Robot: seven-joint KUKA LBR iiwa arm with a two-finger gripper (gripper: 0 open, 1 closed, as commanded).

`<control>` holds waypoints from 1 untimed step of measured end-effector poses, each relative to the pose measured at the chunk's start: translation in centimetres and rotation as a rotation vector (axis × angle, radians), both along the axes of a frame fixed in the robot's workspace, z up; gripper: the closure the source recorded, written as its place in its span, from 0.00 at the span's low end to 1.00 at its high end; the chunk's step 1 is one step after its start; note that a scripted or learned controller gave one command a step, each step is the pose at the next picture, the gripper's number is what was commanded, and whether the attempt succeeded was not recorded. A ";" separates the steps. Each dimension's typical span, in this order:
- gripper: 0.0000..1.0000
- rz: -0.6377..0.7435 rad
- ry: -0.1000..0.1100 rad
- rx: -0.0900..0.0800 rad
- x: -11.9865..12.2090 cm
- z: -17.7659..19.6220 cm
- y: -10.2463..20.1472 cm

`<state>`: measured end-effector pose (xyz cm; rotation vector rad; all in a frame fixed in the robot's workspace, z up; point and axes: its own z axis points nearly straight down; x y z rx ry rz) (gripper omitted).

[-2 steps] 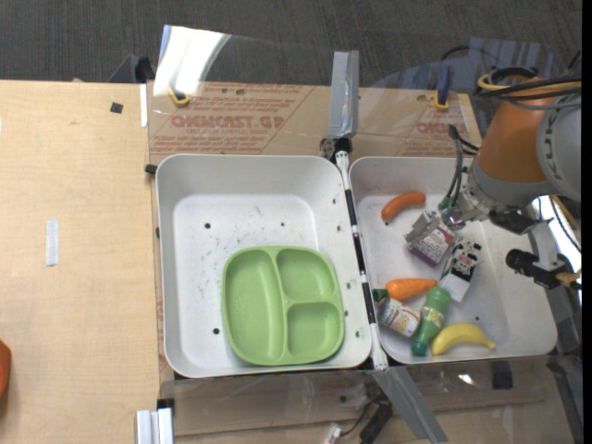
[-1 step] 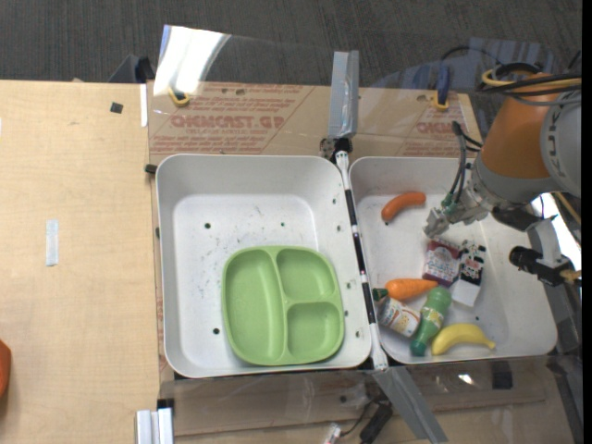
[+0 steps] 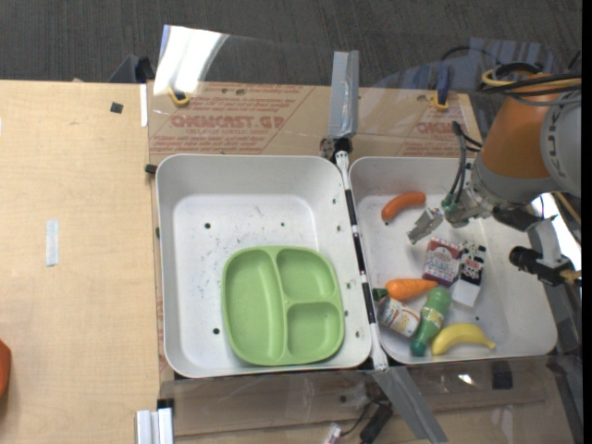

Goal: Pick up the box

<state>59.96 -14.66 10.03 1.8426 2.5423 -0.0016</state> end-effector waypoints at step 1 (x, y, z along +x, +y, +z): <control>0.00 0.047 0.003 0.002 -4.4 -1.0 -1.3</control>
